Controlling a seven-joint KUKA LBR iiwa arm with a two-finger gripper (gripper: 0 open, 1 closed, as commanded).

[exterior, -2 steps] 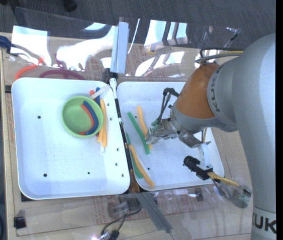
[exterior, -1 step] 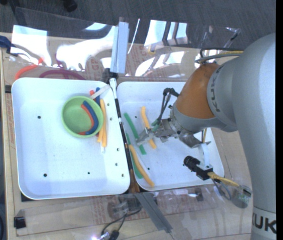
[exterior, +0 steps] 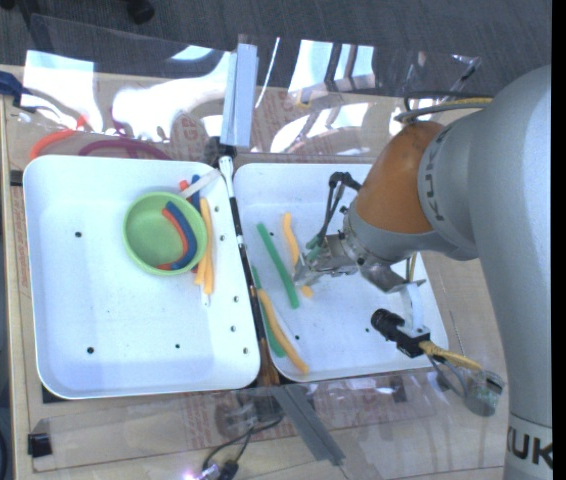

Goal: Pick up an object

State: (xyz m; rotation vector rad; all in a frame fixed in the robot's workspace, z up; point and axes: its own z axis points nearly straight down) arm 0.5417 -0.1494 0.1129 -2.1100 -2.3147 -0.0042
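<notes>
Sticks, green [exterior: 277, 264] and orange [exterior: 290, 236], scattered flat in the right bin [exterior: 363, 353], toward its left half; more orange [exterior: 281, 332] near the front wall. Gripper [exterior: 308, 268] low over the middle of that bin, just beside the long green stick and touching or nearly touching a short orange piece [exterior: 306, 290]. Finger spread and any hold: cannot tell, tips blurred against the clutter. Left bin [exterior: 93, 308] with a green bowl [exterior: 153, 233] holding red and blue strips, orange sticks [exterior: 204, 260] along its right edge.
</notes>
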